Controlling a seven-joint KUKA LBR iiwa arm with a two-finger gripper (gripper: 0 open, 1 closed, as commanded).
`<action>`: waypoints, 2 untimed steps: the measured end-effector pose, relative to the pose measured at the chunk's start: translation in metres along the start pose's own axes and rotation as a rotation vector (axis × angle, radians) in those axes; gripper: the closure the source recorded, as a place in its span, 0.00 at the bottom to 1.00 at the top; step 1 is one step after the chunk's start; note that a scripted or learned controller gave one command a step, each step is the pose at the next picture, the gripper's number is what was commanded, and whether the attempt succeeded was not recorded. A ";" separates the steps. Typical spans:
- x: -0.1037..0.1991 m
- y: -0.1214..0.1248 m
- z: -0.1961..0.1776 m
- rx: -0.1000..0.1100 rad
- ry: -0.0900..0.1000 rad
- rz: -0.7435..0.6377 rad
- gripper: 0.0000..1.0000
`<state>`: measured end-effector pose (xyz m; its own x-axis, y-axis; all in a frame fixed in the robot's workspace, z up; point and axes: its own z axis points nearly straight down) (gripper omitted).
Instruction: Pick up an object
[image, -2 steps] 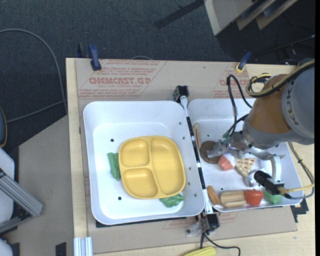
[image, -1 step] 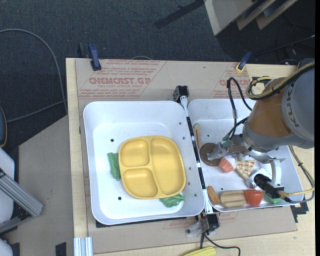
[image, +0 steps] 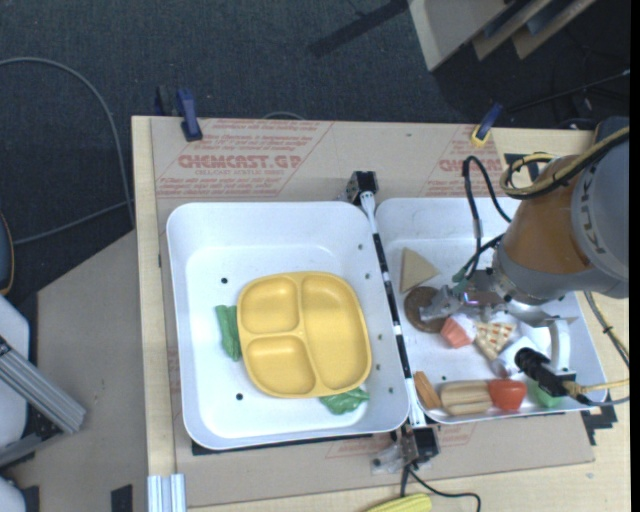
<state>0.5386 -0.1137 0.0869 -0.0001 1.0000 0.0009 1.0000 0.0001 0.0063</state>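
A: Where was the arm?
B: The arm (image: 560, 230) reached in from the right over the right bin (image: 440, 206). The gripper (image: 468, 296) sat low near that bin's middle, just beside the brown round piece (image: 424, 308) and close to the orange-red chunk (image: 456, 333).

A: Grip state?
B: Too small and blurred. I couldn't tell whether it was spread or closed, or whether it had hold of anything.

A: What else was in the right bin?
B: A tan wedge (image: 416, 268) lay by the left wall, just behind the brown round piece. A waffle-like piece (image: 493, 336) lay just right of the orange-red chunk. Along the near wall were a bread roll (image: 462, 397), a red piece (image: 507, 394) touching its right end, and a green bit (image: 545, 397) further right.

A: And the left bin?
B: In the left bin (image: 200, 300) a yellow plate (image: 303, 333) with three compartments lay in the middle. A green leaf (image: 229, 330) stuck out at its left edge, and a second green leaf (image: 344, 402) at its near right corner.

A: And the desk?
B: Both bins sat side by side on the desk (image: 250, 160), with their inner walls touching.
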 end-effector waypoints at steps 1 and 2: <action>0.017 -0.027 0.000 0.000 -0.001 0.001 0.00; 0.007 -0.057 0.000 0.000 -0.001 0.001 0.00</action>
<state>0.4813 -0.1067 0.0868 0.0009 1.0000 -0.0001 1.0000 -0.0009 0.0065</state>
